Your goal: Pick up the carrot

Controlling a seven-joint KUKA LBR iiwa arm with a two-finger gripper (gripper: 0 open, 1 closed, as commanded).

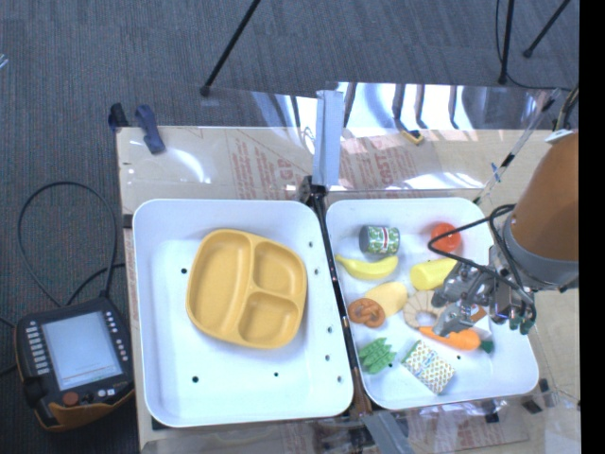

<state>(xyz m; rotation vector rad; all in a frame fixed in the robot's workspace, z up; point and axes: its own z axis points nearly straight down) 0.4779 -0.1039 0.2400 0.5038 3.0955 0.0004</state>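
Note:
The carrot [455,338] is orange with a green top and lies flat in the right bin [515,372], near that bin's front right. My gripper [461,312] hangs directly over the carrot's left half, very close to it or touching it. The grey wrist and orange band of the arm come in from the right and hide part of the bin floor behind the carrot. Nothing appears lifted off the bin floor.
Crowding the carrot are a patterned packet [427,366], a pale ring [418,311], a yellow piece [433,273], a tomato [446,236], a banana [369,267], a green can [380,241], a tan pastry [378,303] and a green item [376,355]. A yellow divided plate [248,289] sits in the left bin [161,367].

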